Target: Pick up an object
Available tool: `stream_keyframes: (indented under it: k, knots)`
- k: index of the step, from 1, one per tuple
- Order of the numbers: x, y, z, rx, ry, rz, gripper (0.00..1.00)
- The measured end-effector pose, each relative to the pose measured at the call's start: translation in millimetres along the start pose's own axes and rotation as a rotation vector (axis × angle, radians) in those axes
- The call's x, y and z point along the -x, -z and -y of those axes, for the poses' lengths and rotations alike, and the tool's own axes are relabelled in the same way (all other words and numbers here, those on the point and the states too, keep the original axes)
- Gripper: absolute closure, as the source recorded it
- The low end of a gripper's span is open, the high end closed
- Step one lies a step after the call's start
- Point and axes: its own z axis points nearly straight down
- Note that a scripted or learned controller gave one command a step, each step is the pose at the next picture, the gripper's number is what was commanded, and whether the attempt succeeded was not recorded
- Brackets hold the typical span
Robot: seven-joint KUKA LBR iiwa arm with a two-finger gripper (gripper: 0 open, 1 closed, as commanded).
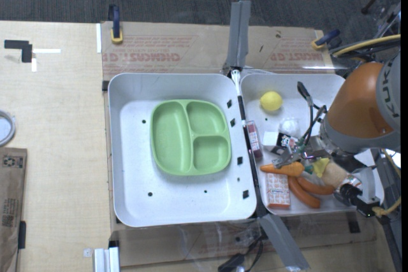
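The right bin (331, 81) holds a heap of small things. A yellow lemon (271, 100) lies near its back left. In front of the lemon are a white lump (290, 126) and a white block (271, 138). An orange carrot (284, 169), two orange-brown sausages (306, 193) and a red-and-white carton (277, 191) lie toward the front. My gripper (298, 150) is low over the middle of this heap, just above the carrot, and the wrist hides what lies under it. I see nothing clearly held.
The left bin (127, 137) carries a green divided plate (190, 136). A dark red bar (253, 137) lies along the right bin's left wall. A thin black stem (306, 105) rises behind the gripper. The arm's orange band (363, 105) covers the right bin's right side.
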Motion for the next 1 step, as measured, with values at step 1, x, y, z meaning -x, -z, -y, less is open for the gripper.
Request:
stream_keyframes:
  k: [1]
  knots:
    - [-0.5, 10.8, -2.7, 0.005, -0.001, -0.001, 1.0]
